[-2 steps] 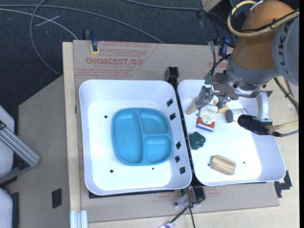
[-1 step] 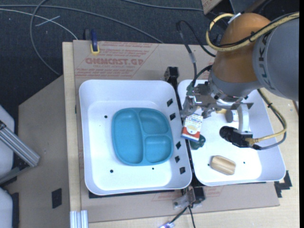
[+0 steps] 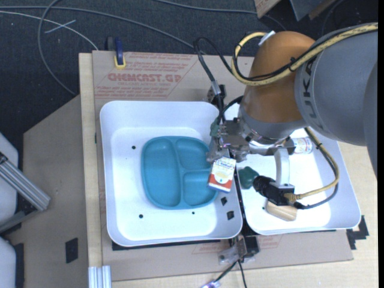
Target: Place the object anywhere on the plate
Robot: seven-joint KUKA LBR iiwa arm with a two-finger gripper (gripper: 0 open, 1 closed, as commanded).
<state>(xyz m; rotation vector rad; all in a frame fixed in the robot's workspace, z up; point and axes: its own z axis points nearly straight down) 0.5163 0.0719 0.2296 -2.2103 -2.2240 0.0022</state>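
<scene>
A blue divided plate (image 3: 174, 171) lies in the left white bin (image 3: 120, 161). My gripper (image 3: 224, 153) hangs over the wall between the two bins, at the plate's right edge. A small white, orange and red carton (image 3: 222, 175) sits between its fingers, tilted, just above the plate's right rim. The large grey arm with its orange band covers much of the right bin (image 3: 336, 203).
In the right bin a green object (image 3: 246, 175) lies beside the gripper, a tan wooden block (image 3: 281, 211) near the front, and a clear bottle with a red cap (image 3: 302, 146) at the back. Cables run across the cardboard behind the bins.
</scene>
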